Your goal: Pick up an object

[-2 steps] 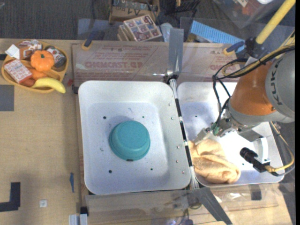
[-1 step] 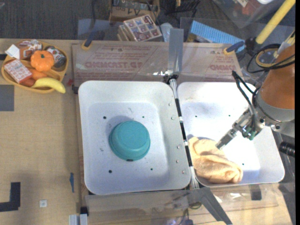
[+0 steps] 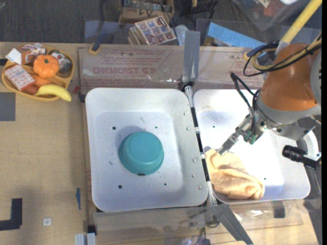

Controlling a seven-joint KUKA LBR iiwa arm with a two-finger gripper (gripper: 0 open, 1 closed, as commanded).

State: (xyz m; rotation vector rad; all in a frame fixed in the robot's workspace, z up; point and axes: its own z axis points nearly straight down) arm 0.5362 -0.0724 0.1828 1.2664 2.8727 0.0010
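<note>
A crumpled tan cloth (image 3: 234,176) lies at the front left corner of the right bin (image 3: 294,190). A teal bowl (image 3: 141,152) sits upside down in the middle of the left bin (image 3: 102,106). My gripper (image 3: 225,148) reaches down into the right bin from the right, its tip just above the cloth's upper left edge. The tip looks like it touches or nearly touches the cloth, and nothing hangs lifted from it.
A plate of toy food (image 3: 37,71) with a banana and a small pumpkin sits at the far left on the bench. A cardboard strip runs behind both bins. The arm's orange band (image 3: 291,80) and cables hang over the right bin's back right.
</note>
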